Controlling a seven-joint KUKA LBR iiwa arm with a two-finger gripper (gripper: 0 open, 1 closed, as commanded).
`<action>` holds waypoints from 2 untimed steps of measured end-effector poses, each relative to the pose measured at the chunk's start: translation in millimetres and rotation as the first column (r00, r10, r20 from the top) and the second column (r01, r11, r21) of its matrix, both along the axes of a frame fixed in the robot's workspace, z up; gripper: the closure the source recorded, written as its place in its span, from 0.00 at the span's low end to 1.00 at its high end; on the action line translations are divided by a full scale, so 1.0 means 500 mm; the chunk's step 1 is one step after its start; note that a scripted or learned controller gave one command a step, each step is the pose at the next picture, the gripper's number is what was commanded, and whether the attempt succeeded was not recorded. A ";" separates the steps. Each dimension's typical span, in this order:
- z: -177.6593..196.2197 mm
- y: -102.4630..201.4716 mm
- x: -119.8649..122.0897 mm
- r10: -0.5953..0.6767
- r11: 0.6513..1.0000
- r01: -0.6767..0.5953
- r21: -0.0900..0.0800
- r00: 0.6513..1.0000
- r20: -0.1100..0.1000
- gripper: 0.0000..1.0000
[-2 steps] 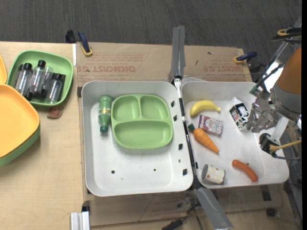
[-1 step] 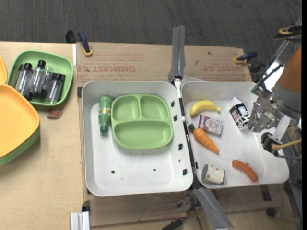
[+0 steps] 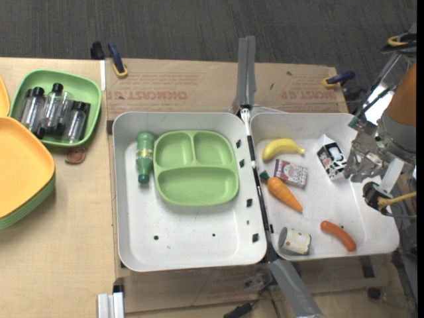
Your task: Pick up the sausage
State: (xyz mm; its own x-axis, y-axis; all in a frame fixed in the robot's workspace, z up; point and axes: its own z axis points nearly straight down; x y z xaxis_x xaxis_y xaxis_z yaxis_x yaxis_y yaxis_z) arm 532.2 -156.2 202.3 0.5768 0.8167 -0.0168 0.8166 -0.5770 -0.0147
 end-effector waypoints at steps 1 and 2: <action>-0.109 -0.038 -0.005 -0.278 0.960 0.278 0.004 0.960 0.015 1.00; -0.057 -0.045 0.109 -0.412 0.911 0.412 0.003 0.911 0.018 1.00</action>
State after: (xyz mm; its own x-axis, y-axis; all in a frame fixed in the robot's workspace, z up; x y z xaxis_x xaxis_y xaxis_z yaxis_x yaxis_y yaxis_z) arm 586.7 -178.5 173.7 0.8621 0.5068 -0.0044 0.5068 -0.8621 -0.0017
